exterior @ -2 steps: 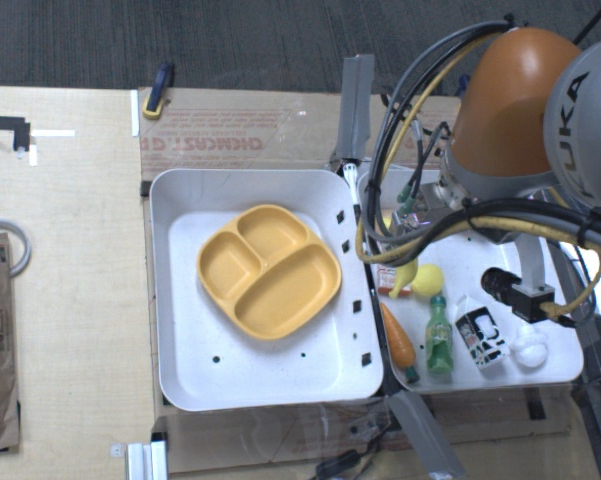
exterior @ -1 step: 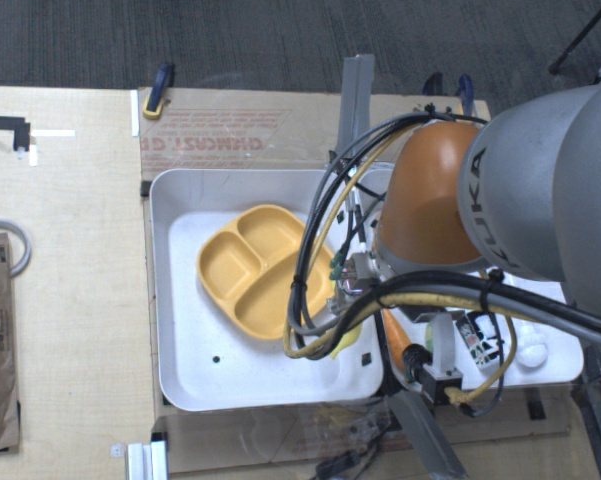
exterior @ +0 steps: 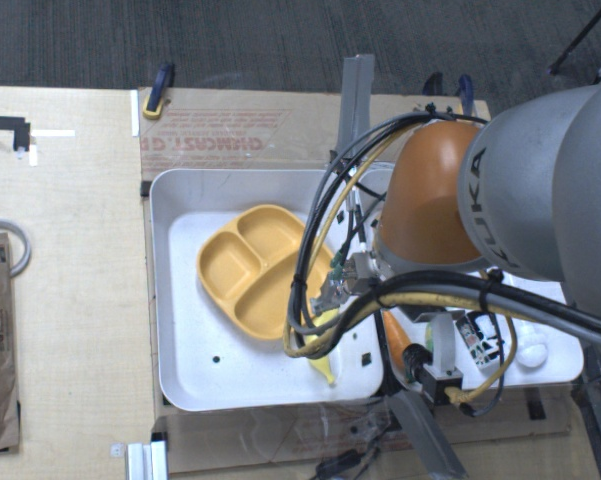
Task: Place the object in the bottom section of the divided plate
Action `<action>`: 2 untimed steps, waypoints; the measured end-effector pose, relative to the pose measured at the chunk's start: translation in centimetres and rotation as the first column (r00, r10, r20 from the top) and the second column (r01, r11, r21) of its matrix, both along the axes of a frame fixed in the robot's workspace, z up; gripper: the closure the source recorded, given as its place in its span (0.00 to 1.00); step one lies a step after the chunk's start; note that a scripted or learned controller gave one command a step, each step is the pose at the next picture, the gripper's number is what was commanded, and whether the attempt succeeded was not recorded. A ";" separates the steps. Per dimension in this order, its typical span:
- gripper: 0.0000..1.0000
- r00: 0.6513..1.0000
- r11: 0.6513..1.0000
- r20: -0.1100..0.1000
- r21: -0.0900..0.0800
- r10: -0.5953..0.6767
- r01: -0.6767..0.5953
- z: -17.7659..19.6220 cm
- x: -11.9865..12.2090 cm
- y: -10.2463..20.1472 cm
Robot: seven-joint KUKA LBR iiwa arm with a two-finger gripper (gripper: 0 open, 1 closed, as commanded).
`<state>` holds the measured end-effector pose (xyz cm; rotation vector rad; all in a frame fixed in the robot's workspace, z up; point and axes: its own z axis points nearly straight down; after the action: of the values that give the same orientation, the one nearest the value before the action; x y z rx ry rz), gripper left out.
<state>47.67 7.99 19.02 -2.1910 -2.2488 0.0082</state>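
The arm (exterior: 520, 188) is reaching in from the right and leaning over the wall between the two bins, its orange band (exterior: 430, 198) hanging above the seam. The left bin (exterior: 180, 298) is holding the plate (exterior: 250, 268), which is lying tilted, its two small sections toward the top left and its big bottom section (exterior: 270, 303) toward the lower right, running under the cables (exterior: 315, 268). The gripper (exterior: 342, 280) is sitting behind those cables at the plate's right edge; whether it is open, closed or gripping anything cannot be told.

A yellow object (exterior: 325, 368) is poking out below the cables, lying on the left bin's floor near its right wall, just below the plate's lower right rim and apart from it. Its long axis is looking roughly up-and-down in the view, though most of it is hidden. An orange object (exterior: 395, 336) is lying beyond the wall in the right bin (exterior: 560, 358).

If the yellow object is the one meant, it is lying just below the gripper, and the bottom section is lying a short way up and left of it, so the carry is looking short.
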 end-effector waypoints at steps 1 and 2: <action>0.00 1.000 1.000 0.000 0.000 0.000 0.000 0.0 0.0 0.0; 0.00 1.000 1.000 0.000 0.000 0.000 0.000 0.0 0.0 0.0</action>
<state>47.67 7.99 19.02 -2.1910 -2.2489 0.0082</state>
